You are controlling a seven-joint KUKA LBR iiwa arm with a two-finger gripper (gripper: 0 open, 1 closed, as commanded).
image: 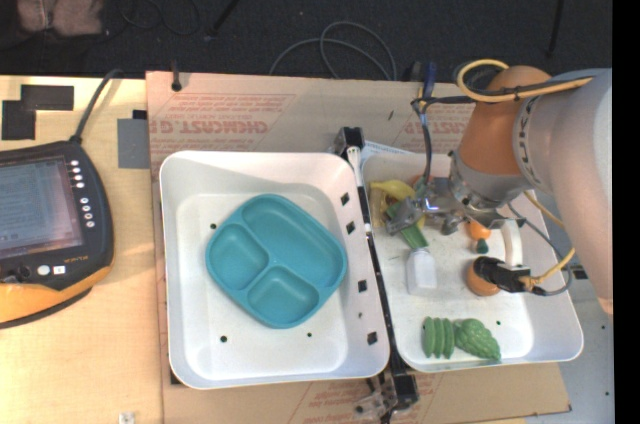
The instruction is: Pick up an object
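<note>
Right bin (560, 337), near edge: green leafy toy (460, 338), ribbed, likely soft plastic, light; best taken across its narrow width.
Right bin, middle: small white block (421, 270), stiff, smooth sides, may slip; an orange ball-like piece (481, 278) beside a black cable end, round, prone to roll.
Right bin, far part: yellow piece (392, 191) and a green stick-shaped piece (412, 234), just under the end effector (425, 209); whether it is released or clenched cannot be told, and nothing shows as grasped.
Left bin (190, 202): teal divided tray (276, 258), rigid, broad, awkward for a two-finger hold except at its rim.
Surface (120, 312), left: pendant with screen (45, 217)
</note>
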